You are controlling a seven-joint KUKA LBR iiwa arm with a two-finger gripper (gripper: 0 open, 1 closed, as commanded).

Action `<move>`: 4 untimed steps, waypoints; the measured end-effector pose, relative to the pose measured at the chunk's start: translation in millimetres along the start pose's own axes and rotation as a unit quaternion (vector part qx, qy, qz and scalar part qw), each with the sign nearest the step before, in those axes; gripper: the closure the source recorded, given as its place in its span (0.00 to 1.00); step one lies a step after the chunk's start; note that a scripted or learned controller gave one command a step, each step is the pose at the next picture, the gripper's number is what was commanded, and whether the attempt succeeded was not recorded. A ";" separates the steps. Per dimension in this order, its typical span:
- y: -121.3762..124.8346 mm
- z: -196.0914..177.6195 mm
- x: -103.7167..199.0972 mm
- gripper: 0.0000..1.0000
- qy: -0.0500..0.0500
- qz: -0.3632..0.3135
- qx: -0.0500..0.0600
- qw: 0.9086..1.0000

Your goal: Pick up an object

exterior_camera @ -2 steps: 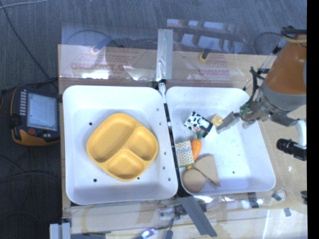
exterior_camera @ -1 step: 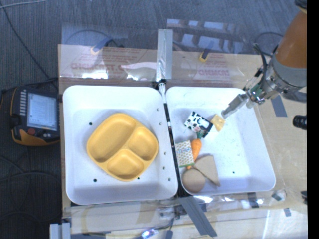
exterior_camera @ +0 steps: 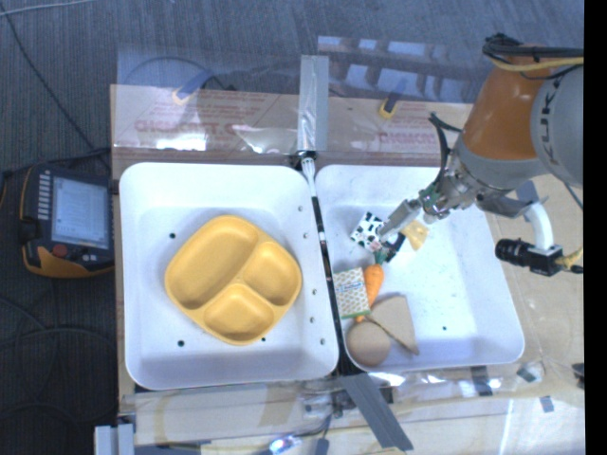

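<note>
The hand (exterior_camera: 396, 233) reaches down into the right bin (exterior_camera: 474, 301), its tip low beside a black-and-white patterned block (exterior_camera: 367, 228) near the bin's left wall; I cannot tell how far it is open or whether it has hold of anything. Just below that block lie a small orange carrot (exterior_camera: 374, 280), a checkered packet (exterior_camera: 351, 293), a tan wedge (exterior_camera: 398, 319) and a beige egg-shaped piece (exterior_camera: 368, 344). A yellow divided plate (exterior_camera: 233, 278) sits in the left bin (exterior_camera: 142, 330).

Arm (exterior_camera: 526, 112) cut off at right edge (upper links unseen)
</note>
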State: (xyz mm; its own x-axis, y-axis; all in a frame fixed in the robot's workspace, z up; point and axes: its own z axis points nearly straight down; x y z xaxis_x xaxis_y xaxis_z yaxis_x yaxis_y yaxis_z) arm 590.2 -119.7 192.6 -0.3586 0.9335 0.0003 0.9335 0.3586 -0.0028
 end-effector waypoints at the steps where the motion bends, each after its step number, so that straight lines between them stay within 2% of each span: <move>1: -33.6 -26.7 5.9 0.00 -0.001 -0.063 -0.001 0.998; 2: -49.1 -41.0 -3.4 0.00 -0.001 -0.035 -0.002 0.999; 3: -43.7 89.6 18.7 0.00 -0.010 -0.170 -0.002 0.985; 4: -42.1 82.8 23.0 1.00 -0.005 -0.171 -0.002 0.985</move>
State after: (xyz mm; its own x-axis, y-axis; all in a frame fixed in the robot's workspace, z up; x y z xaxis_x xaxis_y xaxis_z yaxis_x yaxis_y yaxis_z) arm 542.4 -113.4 110.0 -0.6518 0.7583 -0.0095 0.7583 0.6519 0.0004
